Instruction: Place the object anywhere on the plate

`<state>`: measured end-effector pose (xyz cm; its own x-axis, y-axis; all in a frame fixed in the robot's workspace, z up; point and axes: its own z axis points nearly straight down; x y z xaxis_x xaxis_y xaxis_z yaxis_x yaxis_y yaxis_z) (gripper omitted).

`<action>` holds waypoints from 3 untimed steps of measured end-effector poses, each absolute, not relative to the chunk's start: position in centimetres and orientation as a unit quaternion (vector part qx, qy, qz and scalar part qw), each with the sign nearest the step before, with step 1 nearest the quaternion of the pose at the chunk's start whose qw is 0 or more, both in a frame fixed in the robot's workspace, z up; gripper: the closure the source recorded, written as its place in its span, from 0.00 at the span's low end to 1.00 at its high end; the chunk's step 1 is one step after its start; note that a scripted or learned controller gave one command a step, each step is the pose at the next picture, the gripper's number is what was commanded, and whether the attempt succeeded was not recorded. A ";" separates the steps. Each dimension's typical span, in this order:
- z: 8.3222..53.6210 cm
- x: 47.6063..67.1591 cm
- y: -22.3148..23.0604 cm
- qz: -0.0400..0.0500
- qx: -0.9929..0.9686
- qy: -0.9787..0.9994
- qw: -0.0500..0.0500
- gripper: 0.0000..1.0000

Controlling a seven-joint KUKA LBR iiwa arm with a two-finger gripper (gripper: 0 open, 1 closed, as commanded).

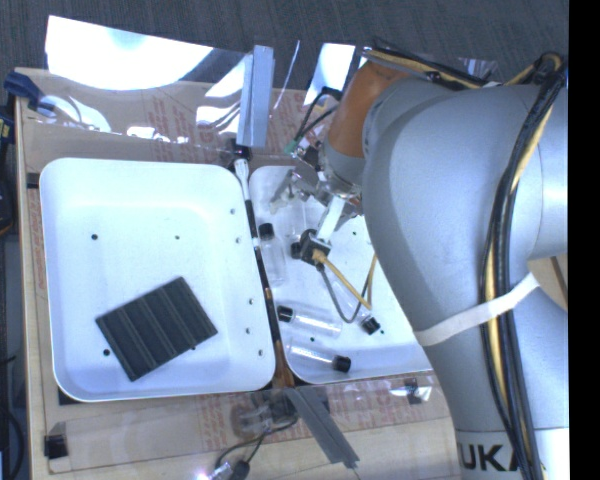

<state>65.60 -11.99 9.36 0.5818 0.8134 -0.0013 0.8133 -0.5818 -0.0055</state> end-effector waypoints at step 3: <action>21.1 64.9 10.8 0.001 -0.873 -0.488 0.001 1.00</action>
